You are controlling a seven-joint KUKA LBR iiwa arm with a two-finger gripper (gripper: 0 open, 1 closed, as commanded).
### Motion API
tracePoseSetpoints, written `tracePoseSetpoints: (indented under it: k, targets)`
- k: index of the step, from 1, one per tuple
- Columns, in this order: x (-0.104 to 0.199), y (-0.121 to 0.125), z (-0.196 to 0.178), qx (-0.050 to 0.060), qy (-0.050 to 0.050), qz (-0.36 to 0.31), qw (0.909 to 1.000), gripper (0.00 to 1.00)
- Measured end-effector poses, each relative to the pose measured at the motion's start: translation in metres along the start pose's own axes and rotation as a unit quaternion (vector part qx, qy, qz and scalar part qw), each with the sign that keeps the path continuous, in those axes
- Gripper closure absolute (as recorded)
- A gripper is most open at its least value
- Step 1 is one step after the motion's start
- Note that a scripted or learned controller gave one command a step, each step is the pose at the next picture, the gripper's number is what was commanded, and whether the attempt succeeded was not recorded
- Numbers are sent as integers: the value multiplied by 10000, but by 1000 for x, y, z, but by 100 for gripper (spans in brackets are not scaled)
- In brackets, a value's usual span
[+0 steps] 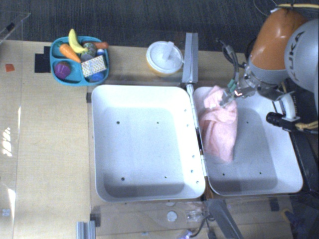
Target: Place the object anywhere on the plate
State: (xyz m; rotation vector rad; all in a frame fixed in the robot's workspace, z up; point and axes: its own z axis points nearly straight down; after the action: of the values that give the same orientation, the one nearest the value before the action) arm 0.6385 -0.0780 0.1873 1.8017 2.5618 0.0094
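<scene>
While the arm (279, 44) leans in from the right, the gripper (234, 94) sits low at the top edge of the pink cloth (219, 126), right where the fabric bunches up in the right bin (279, 183). Whether that tool is clamped or spread I cannot tell; it's too small and muddled against the cloth to call. The cloth itself lies crumpled against the right bin's left wall, draped from the far corner down toward the middle. So this looks like the pick-up step, with nothing lifted clear yet. And the target? A blue plate (59, 78) sits well apart on the bench (45, 158), beyond the left bin (144, 143), already crowded with a banana (76, 42), a carrot (69, 52) and other toys. A white lidded cup (164, 58) stands near the divider. Next up, by my read: a firm pinch on the bunched fabric, a lift high enough to clear the bin walls, then a long carry across to that plate.
</scene>
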Motion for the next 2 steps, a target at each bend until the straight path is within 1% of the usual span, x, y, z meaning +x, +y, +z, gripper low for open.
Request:
tracePoseSetpoints:
  k: [1, 2]
  targets:
    - [0, 3, -40, 0, -2, -30, 10000, 100]
    - [48, 16, -32, 8, 12, -2034, 9791, 100]
